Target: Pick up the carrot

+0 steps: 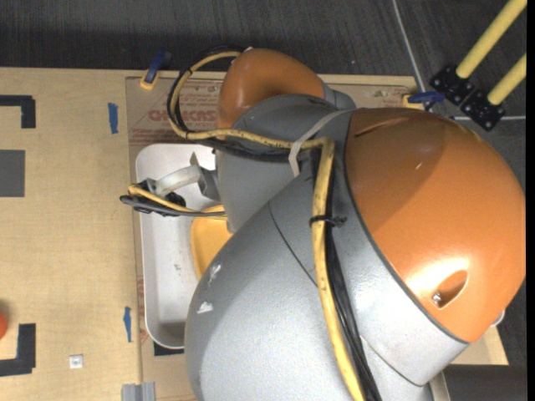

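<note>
The grey and orange arm point(368, 249) filled the near part of the view, reaching in from the right over a white bin point(163, 257) on the table point(58, 224). A yellow-orange object point(209, 241) lay in the bin, half hidden under the arm; whether it was the carrot could not be told. Farther on, cables point(159, 200) trailed near the wrist. The tool was hidden beneath the arm, so its state could not be told.

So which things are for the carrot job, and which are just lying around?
For the job: grey arm, white bin, yellow-orange thing in it (maybe the carrot, mostly hidden).
Lying about: blue clamp, yellow poles, blue tape, red thing at left edge.
</note>
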Tool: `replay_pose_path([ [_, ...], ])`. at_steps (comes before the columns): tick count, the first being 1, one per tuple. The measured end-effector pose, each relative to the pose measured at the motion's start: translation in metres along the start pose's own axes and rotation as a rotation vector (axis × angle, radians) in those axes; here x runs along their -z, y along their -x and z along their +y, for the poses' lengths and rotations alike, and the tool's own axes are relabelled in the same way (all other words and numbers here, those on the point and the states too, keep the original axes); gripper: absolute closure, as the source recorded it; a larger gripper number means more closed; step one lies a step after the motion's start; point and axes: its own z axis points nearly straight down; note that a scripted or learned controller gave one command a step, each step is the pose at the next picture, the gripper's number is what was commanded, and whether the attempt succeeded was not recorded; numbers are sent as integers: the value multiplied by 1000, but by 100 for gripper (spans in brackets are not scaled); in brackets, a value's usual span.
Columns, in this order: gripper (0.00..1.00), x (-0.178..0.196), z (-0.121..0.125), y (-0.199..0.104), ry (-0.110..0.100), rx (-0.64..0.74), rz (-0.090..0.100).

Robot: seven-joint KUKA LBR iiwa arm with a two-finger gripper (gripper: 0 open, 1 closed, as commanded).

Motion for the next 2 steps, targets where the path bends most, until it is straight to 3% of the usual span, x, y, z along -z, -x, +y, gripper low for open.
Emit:
replay_pose_path([
  [1, 100, 91, 51, 5, 1, 117, 1],
  [2, 100, 101, 50, 5, 0, 120, -3],
])
